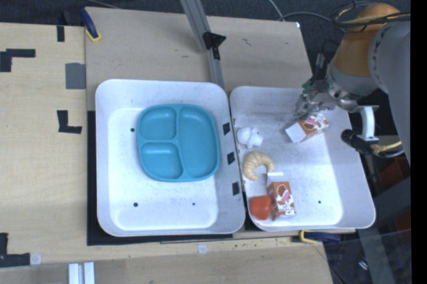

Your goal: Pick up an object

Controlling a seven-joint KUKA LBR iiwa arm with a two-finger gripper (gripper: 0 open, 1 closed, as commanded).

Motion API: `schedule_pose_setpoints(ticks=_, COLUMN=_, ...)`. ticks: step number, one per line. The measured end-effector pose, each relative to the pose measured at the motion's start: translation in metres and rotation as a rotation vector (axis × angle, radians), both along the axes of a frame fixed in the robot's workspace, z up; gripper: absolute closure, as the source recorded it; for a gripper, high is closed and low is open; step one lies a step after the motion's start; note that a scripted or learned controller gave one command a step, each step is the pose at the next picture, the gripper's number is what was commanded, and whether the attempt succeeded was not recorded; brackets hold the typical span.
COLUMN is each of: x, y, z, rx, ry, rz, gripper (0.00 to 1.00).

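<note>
Where dark carpet borders the wooden bench [167,49], hand [311,105] state unclear.

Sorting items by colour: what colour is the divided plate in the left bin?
Light blue plate, clearest in the camera view.

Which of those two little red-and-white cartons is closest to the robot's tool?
The small carton at the right bin's far side, right beside the tool. The other carton lies at the near edge next to a red tomato.

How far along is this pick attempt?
Done: the gripper has reached the right bin, just above the small carton. In hand: nothing visibly lifted. Left: grasp and raise it; croissant, tomato and second carton lie untouched.
</note>
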State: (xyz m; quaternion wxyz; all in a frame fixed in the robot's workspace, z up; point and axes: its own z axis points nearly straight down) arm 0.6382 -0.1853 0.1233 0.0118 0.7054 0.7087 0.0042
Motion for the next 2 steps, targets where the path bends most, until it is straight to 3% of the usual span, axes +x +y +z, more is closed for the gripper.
schedule_pose_setpoints(ticks=1, x=0.010, y=0.005, z=0.048, rx=0.010, ry=0.018, rz=-0.002, gripper=1.00)
schedule_pose_setpoints(ticks=2, x=0.014, y=0.002, z=0.092, rx=0.009, ry=0.018, rz=-0.003, gripper=1.00)
